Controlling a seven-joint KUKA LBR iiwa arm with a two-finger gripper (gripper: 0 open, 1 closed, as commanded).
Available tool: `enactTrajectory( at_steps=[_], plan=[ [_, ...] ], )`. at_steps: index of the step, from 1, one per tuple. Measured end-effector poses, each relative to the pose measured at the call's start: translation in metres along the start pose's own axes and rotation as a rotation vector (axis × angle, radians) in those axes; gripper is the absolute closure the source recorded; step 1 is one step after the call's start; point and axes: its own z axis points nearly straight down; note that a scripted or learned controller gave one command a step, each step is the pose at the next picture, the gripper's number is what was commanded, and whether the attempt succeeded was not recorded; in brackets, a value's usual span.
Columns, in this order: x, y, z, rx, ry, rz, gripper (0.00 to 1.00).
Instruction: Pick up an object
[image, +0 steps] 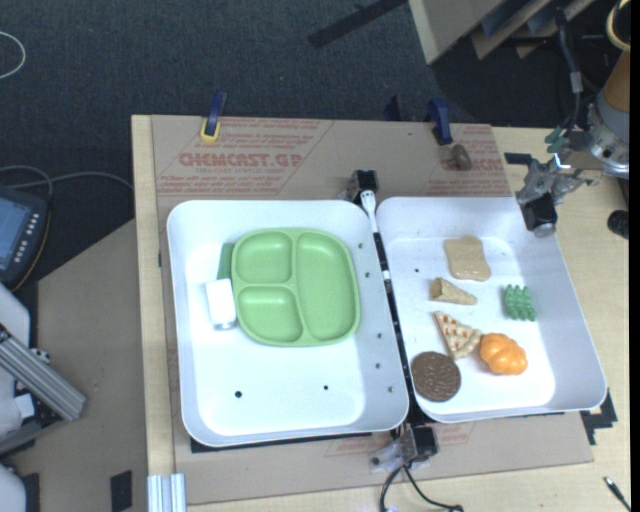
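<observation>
Camera view: brown bench (300, 150), dark carpet (200, 50).

Both bins are white, the left bin (280, 410) and the right bin (560, 290). In the middle of the left bin is a pale green plate (295, 285). A white block (220, 302) lies at its left edge, beside a darker green strip (226, 262).

Toward the right bin's far edge is a tan slice (467, 258), then a tan wedge (452, 291) and a yellow-and-red criss-crossed wedge (457, 333). A dark brown disc (436, 375) is by the near left corner, an orange fruit (502, 354) beside it. A dark green cluster (517, 301) is nearer the right edge.

The bench (250, 150) is brown with red lettering.
</observation>
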Motion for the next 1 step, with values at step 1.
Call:
enactTrajectory(
  at_steps=[1],
  plan=[
    [0.0522,-0.0065,-0.0100,0.005,0.004,-0.004,1.00]
  ],
)
